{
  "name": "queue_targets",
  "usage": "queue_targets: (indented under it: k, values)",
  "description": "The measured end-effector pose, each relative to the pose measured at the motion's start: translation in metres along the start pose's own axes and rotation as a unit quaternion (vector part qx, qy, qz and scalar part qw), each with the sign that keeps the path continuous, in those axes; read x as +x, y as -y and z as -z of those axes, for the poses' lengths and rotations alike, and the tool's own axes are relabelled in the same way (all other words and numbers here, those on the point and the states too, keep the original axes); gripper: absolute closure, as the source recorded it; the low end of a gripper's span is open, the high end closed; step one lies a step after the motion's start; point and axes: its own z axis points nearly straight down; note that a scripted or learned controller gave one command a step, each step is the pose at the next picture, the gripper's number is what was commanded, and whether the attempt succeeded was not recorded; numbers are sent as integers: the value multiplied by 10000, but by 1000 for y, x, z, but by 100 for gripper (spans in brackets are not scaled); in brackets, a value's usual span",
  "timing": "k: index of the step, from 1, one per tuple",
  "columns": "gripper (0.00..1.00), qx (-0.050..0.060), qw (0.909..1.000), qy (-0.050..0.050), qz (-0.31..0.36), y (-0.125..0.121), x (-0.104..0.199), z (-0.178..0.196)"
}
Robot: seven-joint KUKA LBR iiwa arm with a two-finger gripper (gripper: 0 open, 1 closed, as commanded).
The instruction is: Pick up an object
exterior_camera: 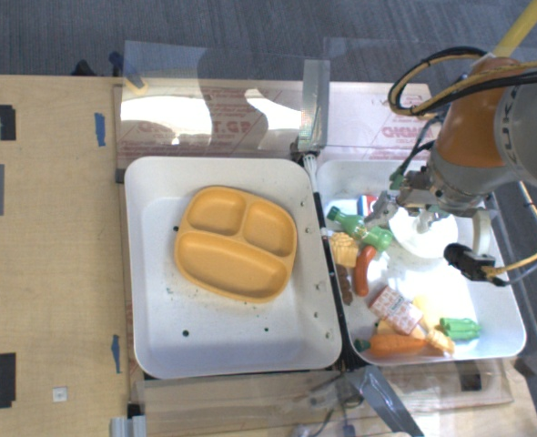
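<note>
The gripper (412, 215) is seen at the right of the frame, lowered into the upper part of the right bin (512, 335); whether it is spread or pressed together cannot be told, since the wrist and glare hide it. No object is seen held. The grey arm with its orange band (473, 126) reaches in from the upper right, with black cables looped above it.

The pickable toys are crowded along the right bin's left side and lower edge: a green toy vegetable (361, 229) just left of the gripper, a yellow corn cob (343, 249), a red sausage-shaped piece (363, 269), a red and white packet (397, 309), a carrot (400, 344) and a small green block (460, 328).

The left bin (150, 271), at frame centre, holds an orange divided plate (237, 242).

A likely failure is judged to be a missed or double grasp, because the pieces lie touching one another. A slip could also be caused by rounded, smooth shapes, and the bin wall beside the cluster could be struck.
</note>
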Motion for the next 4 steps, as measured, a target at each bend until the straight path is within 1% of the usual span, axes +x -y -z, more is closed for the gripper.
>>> queue_targets:
  k: [1,2,3,4]
  values:
    - [0,-49,9972,13,740,-6,-10,40]
    - [0,-68,9932,17,1164,-5,-2,-8]
    - [0,-51,9991,11,419,8,0,68]
    - [0,-21,9732,6,-2299,-3,-33,32]
